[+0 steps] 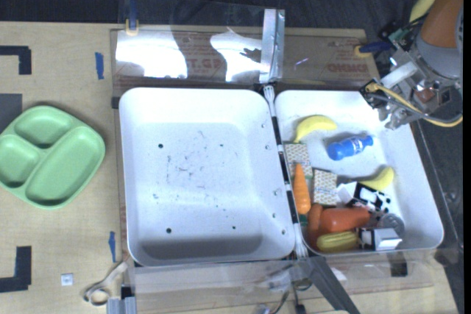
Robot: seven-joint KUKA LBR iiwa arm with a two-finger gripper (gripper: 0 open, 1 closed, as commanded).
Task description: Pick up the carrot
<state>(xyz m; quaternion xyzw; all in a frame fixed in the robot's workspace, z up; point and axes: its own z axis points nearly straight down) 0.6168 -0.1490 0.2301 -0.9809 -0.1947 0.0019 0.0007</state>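
The carrot [301,188] is a slim orange piece lying lengthwise against the left wall of the right bin [430,228], its tip pointing to the back. My gripper [385,106] hangs over the back right corner of that bin, below the orange band of the arm [444,20]. It is well apart from the carrot, to the carrot's right and further back, and nothing shows in its grasp.
Around the carrot lie a blue bottle [349,146], two yellow banana pieces [316,126] [381,177], a red-orange item [340,218], a yellow item [335,241] and small packets. The left bin [199,96] adjoins it. A green divided plate [48,155] sits far left.
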